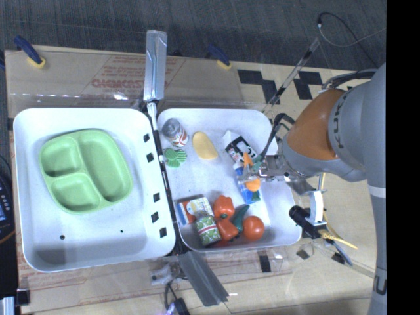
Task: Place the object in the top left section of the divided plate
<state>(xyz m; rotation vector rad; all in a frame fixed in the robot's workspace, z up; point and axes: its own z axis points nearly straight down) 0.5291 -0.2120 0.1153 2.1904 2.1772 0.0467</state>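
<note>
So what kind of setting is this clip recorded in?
Most likely a robotics lab bench for pick-and-place trials: a grey arm reaching over two white bins, a green divided plate in the left one, toy food such as a tomato in the right.

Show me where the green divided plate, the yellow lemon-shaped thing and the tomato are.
green divided plate [100, 149]: camera view, floor of its large section.
yellow lemon-shaped thing [206, 146]: camera view, its middle.
tomato [253, 228]: camera view, its top.

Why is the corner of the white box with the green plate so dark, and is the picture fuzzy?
In the camera view, a grey shadow lies in the lower-left corner of the left bin, below the green divided plate. The whole picture is slightly soft, so labels on the packets in the right bin cannot be read.
</note>
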